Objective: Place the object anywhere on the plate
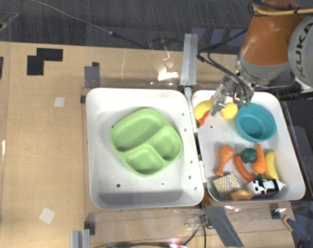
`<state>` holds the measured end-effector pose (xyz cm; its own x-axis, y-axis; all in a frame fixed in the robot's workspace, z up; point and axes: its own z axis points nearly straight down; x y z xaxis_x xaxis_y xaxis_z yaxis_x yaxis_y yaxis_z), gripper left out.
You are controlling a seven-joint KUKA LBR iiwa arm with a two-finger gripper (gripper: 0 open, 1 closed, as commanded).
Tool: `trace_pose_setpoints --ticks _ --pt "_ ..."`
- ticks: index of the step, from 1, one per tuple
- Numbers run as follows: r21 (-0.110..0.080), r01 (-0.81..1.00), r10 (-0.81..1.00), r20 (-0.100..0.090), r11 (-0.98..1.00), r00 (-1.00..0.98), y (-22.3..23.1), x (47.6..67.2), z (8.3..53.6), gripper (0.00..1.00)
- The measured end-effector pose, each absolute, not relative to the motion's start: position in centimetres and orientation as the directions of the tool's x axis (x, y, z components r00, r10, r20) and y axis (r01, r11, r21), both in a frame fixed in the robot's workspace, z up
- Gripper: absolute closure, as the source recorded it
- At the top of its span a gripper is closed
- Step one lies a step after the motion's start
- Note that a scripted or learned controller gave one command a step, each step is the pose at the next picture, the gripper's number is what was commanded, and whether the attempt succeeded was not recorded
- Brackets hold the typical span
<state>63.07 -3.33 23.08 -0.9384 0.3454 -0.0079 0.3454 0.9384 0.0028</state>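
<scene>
Claw (224, 101) hanging over yellow toys (229, 111) in right bin (293, 182); can't tell what it's doing. You're picking: go straight down, lift slow, carry to green plate (146, 141).

- Grey arm with orange band (272, 32): cut off at top and right edges.
- Two-finger metal gripper (230, 98): finger spacing blurred, unresolved; partly covers small yellow toy (229, 111).

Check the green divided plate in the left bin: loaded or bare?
Bare. The green divided plate shows plain green in all compartments; the toy foods lie in the right bin.
</scene>
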Motion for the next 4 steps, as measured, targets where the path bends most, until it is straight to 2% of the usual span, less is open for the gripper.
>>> trace_pose_setpoints --ticks 1,2,3,4 --pt "0.004 0.452 0.452 -0.002 0.892 -0.892 4.5 60.2 21.3 1.00" --pt "0.010 0.573 0.573 -0.009 0.819 -0.819 7.3 50.6 33.1 1.00" --pt "0.002 -0.062 -0.062 -0.003 0.998 -0.998 10.6 56.3 20.7 1.00" --pt "0.002 -0.061 -0.061 -0.006 0.998 -0.998 10.6 56.4 20.8 0.00"
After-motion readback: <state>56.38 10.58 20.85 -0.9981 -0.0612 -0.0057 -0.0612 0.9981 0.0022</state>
